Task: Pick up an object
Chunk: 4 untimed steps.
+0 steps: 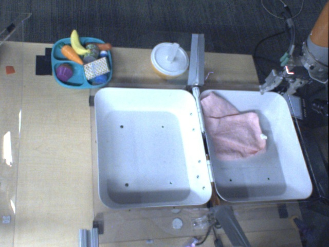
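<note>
A pink cloth (pixel 234 130) lies crumpled in the right bin (pixel 288 189), against its left wall and toward the back. A small white bit shows at the cloth's right edge. My gripper (pixel 281 82) hangs above the right bin's back right corner, well clear of the cloth. Its fingers look spread apart with nothing between them. The arm's orange band (pixel 320 35) is at the frame's right edge.
The left bin (pixel 149 148) sits beside the right one, with a metal divider post (pixel 195 60) behind their shared edge. A white lidded cup (pixel 169 59) and a blue tray of toy food (pixel 82 62) stand on the bench at the back. Cables run at the top right.
</note>
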Tool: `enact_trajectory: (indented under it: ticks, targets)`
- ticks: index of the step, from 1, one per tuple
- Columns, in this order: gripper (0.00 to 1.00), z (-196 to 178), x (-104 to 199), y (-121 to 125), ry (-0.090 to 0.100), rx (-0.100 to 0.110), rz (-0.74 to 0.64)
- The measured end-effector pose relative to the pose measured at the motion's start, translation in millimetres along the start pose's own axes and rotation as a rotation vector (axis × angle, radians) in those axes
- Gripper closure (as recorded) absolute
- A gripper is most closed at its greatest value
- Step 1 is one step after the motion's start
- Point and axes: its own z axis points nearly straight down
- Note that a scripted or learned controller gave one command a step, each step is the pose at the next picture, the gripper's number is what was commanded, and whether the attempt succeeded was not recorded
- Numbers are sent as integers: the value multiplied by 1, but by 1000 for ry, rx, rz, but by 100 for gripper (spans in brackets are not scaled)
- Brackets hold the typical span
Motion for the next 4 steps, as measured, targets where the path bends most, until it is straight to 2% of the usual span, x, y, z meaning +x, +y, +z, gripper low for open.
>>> enact_trajectory:
  ticks: [1, 2, 3, 4]
  targets:
    - [0, 154, -18, -6, -1, -4, -82]
    - [0, 113, 11, 1, -1, -5, -98]
    - [0, 162, -15, -31, -3, -7, -210]
    - [0, 161, 7, -44, -4, -9, -360]
